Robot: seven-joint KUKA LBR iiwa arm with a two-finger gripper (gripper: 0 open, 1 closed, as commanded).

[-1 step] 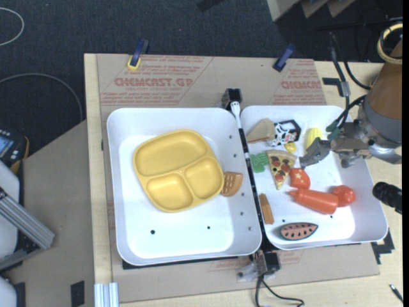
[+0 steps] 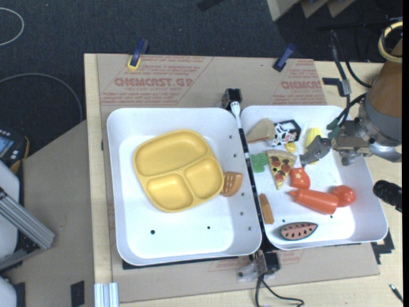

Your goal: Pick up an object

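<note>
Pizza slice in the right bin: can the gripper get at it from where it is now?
Probably yes. The pizza slice lies uncovered just left of the gripper, with nothing on top; the tomato sits close beside it.

brown board [image 2: 192, 75] under both bins, two clamps [image 2: 137, 54] on far edge, dark carpet [image 2: 96, 11] beyond

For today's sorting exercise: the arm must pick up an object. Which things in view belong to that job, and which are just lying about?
Belonging to the job:
claw
pizza slice
tomato
carrot
watermelon slice
green block
right bin

Just lying about:
yellow divided plate
left bin
blue clamps
cardboard sheet
</note>
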